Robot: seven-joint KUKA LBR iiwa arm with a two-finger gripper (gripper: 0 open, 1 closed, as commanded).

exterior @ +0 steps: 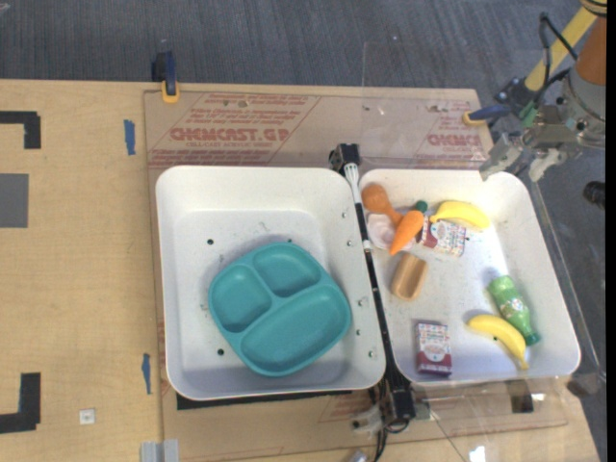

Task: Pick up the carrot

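Note:
The carrot (405, 232) is orange with a small green top. It lies slanted in the upper left part of the right bin (553, 258), its tip towards the divider between the bins. It touches a pinkish item beside a brown drumstick (376, 199) and a white snack carton (445, 241). My gripper (521, 160) hovers over the right bin's far right corner, well to the right of and beyond the carrot. Its two fingers are spread apart with nothing between them.
Around the carrot in the right bin lie a yellow banana (461, 215), a tan bread roll (409, 277), a green bottle (511, 306), a second banana (501, 336) and a red carton (433, 347). The left bin (183, 219) holds a teal divided plate (279, 307).

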